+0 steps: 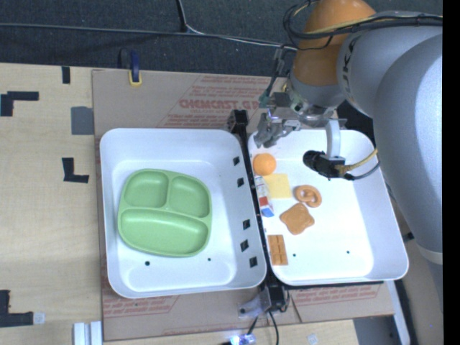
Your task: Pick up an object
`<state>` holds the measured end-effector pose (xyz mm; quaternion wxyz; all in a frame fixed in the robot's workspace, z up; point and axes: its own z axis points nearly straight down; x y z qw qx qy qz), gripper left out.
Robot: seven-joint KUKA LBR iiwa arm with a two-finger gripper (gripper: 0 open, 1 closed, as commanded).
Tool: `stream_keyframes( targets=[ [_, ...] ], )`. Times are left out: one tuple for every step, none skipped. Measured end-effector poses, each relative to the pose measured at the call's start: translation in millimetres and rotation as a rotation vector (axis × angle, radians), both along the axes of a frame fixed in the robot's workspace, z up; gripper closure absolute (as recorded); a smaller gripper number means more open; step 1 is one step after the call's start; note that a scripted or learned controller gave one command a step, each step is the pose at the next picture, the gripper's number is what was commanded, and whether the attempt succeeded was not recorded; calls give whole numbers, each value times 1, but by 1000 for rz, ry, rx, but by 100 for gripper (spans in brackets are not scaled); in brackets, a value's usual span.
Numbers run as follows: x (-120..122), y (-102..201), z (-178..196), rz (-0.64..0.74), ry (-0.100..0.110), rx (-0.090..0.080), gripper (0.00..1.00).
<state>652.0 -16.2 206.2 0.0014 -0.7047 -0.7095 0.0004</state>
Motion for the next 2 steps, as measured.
stream_keyframes(
  targets=[
    [-7,53,-5,-1,0,-1,100],
    [-17,104,4,-1,-1,-1,100]
  ],
)
